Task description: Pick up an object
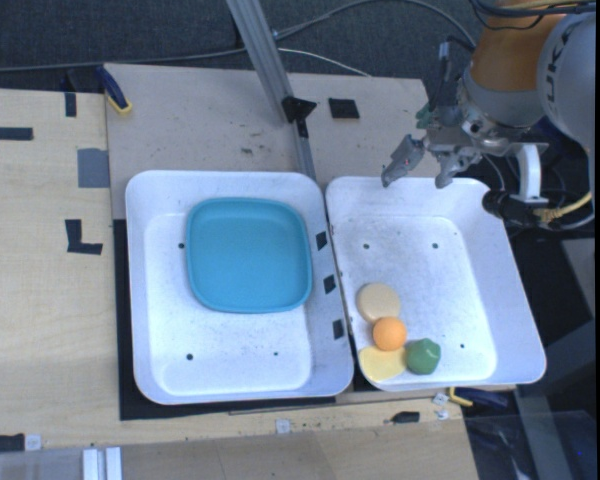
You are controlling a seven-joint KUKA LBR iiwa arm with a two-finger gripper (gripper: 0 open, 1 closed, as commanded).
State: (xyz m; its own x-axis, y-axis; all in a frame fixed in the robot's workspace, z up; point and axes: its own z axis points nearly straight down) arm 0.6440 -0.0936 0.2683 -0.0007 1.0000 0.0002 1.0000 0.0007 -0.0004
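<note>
Bench with two white bins: gripper (pixel 421 172), fingers spread and holding nothing, above right bin's (pixel 480 268) far rim; orange ball (pixel 388 334), green piece (pixel 422 355) unpicked.

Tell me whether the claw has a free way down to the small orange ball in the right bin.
Probably yes. The claw hangs open over the far edge of the right white bin, and nothing covers the small orange ball. But a beige disc, yellow piece and green lump crowd it, leaving little finger room.
</note>
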